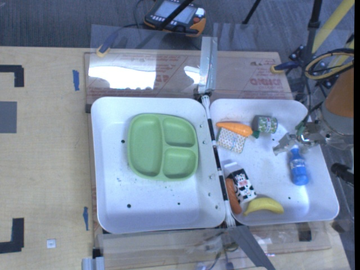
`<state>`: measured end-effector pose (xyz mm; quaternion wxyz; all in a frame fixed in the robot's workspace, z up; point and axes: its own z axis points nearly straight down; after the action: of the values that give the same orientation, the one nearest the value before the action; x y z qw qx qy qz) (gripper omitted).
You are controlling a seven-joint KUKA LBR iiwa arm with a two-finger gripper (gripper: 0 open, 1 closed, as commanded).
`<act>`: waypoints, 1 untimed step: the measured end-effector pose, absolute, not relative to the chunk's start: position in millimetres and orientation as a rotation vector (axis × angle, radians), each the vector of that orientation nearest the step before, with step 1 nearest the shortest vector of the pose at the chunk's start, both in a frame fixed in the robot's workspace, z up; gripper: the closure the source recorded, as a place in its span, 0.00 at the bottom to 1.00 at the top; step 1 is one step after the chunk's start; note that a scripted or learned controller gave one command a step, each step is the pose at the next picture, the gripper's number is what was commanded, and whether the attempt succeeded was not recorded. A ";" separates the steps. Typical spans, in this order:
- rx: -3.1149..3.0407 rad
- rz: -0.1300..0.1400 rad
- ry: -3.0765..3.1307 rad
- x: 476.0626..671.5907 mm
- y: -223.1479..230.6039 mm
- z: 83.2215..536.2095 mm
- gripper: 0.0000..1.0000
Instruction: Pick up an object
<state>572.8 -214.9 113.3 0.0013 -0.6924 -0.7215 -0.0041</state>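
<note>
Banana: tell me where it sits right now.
The banana lies at the right bin's near edge, right of the cow-print carton.

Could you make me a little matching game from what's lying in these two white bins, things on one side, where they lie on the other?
Things:
1. green plate
2. banana
3. blue bottle
4. carrot

Places:
A. right bin, near front edge
B. left bin, middle
C. right bin, back, by the divider
D. right bin, just below the gripper

Pairs: 1-B, 2-A, 3-D, 4-C
</note>
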 end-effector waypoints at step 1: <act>-2.186 -0.031 -2.254 542.3 -209.9 90.3 0.00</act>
<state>542.3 -209.9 90.3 0.0007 -0.6963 -0.7177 -0.0099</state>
